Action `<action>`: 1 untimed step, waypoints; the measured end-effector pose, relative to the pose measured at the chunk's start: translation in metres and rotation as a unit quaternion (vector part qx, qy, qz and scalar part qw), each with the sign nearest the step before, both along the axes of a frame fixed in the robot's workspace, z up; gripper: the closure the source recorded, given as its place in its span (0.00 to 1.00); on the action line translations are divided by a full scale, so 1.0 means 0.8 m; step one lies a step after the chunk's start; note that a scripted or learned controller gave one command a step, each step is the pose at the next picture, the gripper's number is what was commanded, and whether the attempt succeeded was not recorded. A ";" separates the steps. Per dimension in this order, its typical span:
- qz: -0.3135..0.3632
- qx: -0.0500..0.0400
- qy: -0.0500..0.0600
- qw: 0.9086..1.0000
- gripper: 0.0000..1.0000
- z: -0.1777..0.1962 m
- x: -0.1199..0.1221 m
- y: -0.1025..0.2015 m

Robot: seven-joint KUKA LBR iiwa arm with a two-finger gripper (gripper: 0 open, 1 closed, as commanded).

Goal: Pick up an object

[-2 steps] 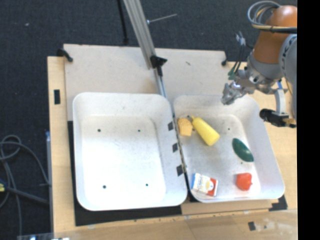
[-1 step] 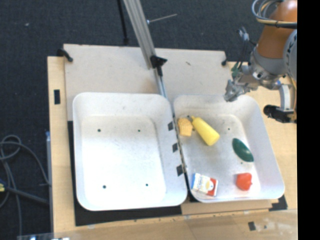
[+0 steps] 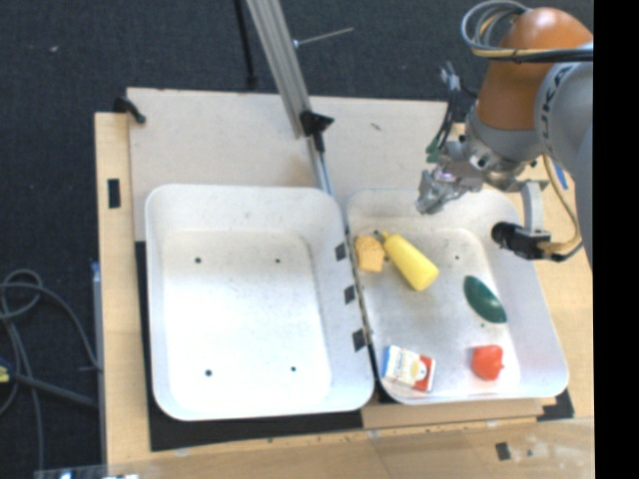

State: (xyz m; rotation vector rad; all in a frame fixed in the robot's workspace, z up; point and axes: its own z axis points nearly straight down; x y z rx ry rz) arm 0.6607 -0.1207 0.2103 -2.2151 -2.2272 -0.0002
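I have the gripper (image 3: 435, 200) hanging over the far edge of the right bin (image 3: 534, 297), with nothing between its fingers that I can make out; whether they stand apart or closed I cannot tell from this slant.

The nearest candidate is the yellow bottle (image 3: 410, 261), lying on its side near the bin's far-left corner, tilted across the floor, with a small tan piece (image 3: 370, 254) touching its upper end by the left wall. I judge the bottle light, stiff and smooth, so apt to roll or slip; I would close across its middle, fingers square to its long axis.

Further along lie a dark green piece (image 3: 484, 298) towards the right wall, a red piece (image 3: 487, 362) near the front-right corner, and a small red and white carton (image 3: 408, 369) at the front edge. The carton looks light and flat-sided, an easy grip across its narrow faces. The left bin (image 3: 165, 267) is no concern.
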 end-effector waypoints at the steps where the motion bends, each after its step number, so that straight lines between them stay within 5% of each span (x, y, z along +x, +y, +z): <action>1: 0.000 0.000 0.000 1.000 1.00 0.001 -0.029 0.067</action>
